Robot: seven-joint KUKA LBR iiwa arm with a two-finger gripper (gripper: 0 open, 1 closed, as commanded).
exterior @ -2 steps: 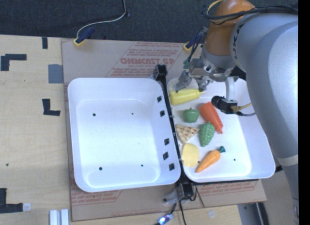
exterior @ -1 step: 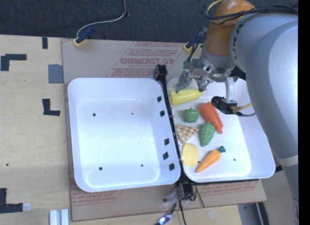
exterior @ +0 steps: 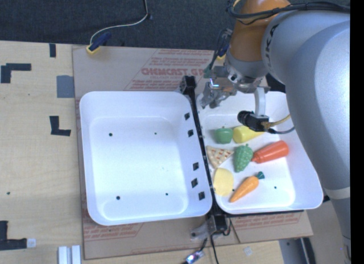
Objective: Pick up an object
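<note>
The gripper (exterior: 219, 93) hangs over the right bin's (exterior: 304, 194) far-left corner; its grip state I cannot tell. Toy food (green pepper (exterior: 223, 135) nearest) clusters below; descend squarely onto one piece.

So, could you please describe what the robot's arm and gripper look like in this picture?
The arm is thick, rounded and smooth light grey, with a glossy orange band above the wrist. Below the band sits a small metallic gripper with dark parts. A thin dark cable runs over the orange band, and a black fitting with a yellowish lead hangs beside the wrist.
</note>
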